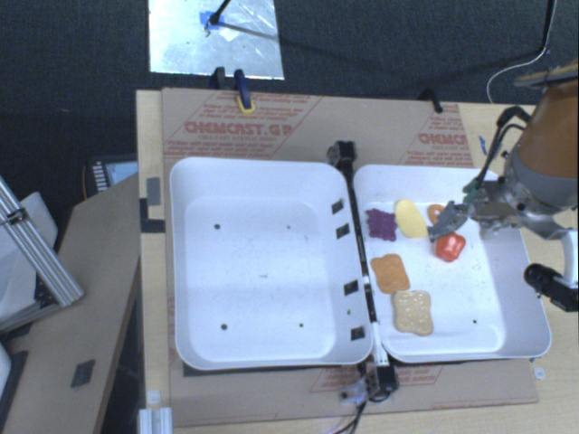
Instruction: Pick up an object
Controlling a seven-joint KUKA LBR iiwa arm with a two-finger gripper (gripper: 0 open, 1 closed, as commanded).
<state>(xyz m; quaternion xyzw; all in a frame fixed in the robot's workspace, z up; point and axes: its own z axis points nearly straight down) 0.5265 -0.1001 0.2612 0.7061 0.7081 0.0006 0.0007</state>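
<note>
My gripper (pixel 449 224) hangs over the middle of the right bin (pixel 516 333), reaching in from the right. A small red object (pixel 450 247) sits directly under its tip, touching or nearly touching it; I cannot tell whether it is held. A small orange ring (pixel 435 212) peeks out just left of the gripper, partly hidden. To the left lie a yellow oval piece (pixel 410 218) and a purple cluster (pixel 381 224). Nearer the front lie an orange slab (pixel 390 272) and a tan cracker-like piece (pixel 413 312).
The left bin (pixel 262 260) adjoins the right one along a black-clipped divider (pixel 357 260). Both stand on a cardboard sheet (pixel 298 120). A shiny foil square (pixel 215 25) lies on the dark floor at the back.
</note>
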